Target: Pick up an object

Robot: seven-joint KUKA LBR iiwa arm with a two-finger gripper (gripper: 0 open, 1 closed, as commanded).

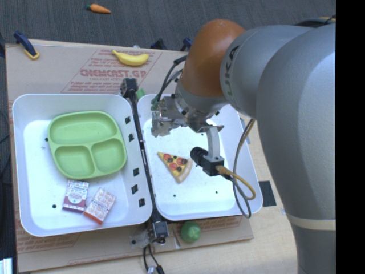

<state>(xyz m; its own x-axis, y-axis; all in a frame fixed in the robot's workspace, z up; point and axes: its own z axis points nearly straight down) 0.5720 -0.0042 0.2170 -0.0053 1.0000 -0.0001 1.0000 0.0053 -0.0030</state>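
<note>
Camera view shows my gripper (161, 124), its state unclear, near the right bin's (242, 201) back-left corner; the pizza slice (175, 165) at mid-bin looks light, flat, rigid—best pinched across its edges.

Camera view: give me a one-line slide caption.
KUKA arm's gripper over the right bin above a pizza slice; green tray in the left bin.

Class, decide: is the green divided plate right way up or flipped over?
Right way up. The green divided plate shows its three hollow compartments facing the camera, lying in the left bin.
</note>
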